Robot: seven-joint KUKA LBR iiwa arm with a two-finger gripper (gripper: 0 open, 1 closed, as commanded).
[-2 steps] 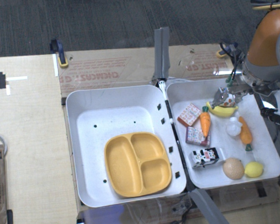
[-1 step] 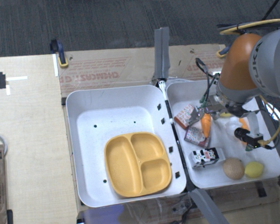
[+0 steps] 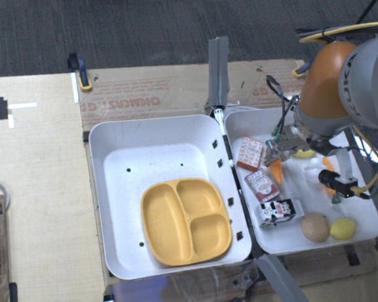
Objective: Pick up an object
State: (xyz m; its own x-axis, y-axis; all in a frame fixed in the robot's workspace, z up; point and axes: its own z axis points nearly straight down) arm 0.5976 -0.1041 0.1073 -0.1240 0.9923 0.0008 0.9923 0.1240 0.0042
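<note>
The objects to be picked are gathered in the right-hand shallow white bin (image 3: 373, 226), where the two-finger gripper (image 3: 275, 147) is lowered among them. A small orange piece (image 3: 275, 171) is seen just below the gripper, close against it, though contact cannot be judged. A square patterned reddish packet (image 3: 249, 153) is lying just to the left of the gripper, and a second red-and-white packet (image 3: 262, 184) is placed below and to the left of it. Further below, a small black-and-white printed box (image 3: 277, 211) is resting near the bin's front wall. A round brownish ball-like object (image 3: 315, 227) and a yellow lemon-shaped object (image 3: 343, 228) are set side by side, well below and to the right of the gripper. A yellow scrap (image 3: 303, 153) is partly hidden just to the right, under the wrist. The grey arm (image 3: 367, 85) is brought in from the right, its orange band (image 3: 324, 82) held above the bin's back corner and the wrist bent downward to the left. Whether the jaws are spread or pressed together cannot be told, since they are hidden by the wrist body and cabling. The left-hand white bin (image 3: 113, 186), well to the left, is occupied by a yellow three-compartment plastic tray (image 3: 185, 220).
</note>
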